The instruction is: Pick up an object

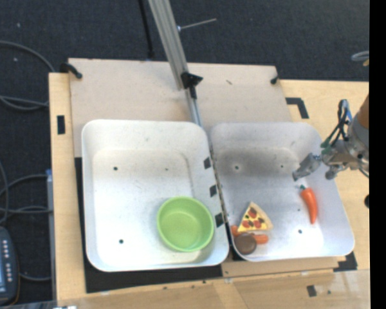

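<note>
An orange toy carrot (309,205) lies in the right bin (257,147), near its right wall. My gripper (318,170) hangs just above the carrot's upper end, at the bin's right edge. It is open, the two grey fingers (303,168) spread apart with nothing between them. A toy pizza slice (253,219) lies at the front of the same bin. Beside it are a brown round piece (246,243) and a small orange piece (261,239). A green bowl (184,223) sits upright at the front right of the left bin (116,153).
An aluminium pole (170,37) slants down from the top to the divide between the bins. Cables hang at the arm's wrist (345,124) on the right. The back halves of both bins hold bare white floor.
</note>
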`<state>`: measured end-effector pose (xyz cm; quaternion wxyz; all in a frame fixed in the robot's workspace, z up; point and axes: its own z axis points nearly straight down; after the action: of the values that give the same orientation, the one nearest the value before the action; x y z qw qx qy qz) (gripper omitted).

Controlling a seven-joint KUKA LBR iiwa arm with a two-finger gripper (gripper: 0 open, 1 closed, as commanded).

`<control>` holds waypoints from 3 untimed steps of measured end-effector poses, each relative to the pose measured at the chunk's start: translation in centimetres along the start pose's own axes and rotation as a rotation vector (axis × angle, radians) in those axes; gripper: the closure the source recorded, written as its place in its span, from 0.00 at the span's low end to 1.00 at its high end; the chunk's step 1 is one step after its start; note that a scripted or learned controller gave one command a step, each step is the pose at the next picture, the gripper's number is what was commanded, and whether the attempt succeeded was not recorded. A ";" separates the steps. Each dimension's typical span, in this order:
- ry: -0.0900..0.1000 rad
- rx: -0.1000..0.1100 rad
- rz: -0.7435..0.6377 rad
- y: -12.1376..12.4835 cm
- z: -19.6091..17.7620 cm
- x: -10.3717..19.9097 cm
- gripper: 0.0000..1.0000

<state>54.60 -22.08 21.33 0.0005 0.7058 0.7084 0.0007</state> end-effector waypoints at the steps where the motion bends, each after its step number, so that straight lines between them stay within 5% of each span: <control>1: 0.000 0.000 0.000 0.0 0.0 0.0 0.00; 3: 0.005 0.005 0.001 0.0 10.7 1.1 0.00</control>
<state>54.63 -21.02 10.68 -0.0031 0.7060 0.7082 0.0008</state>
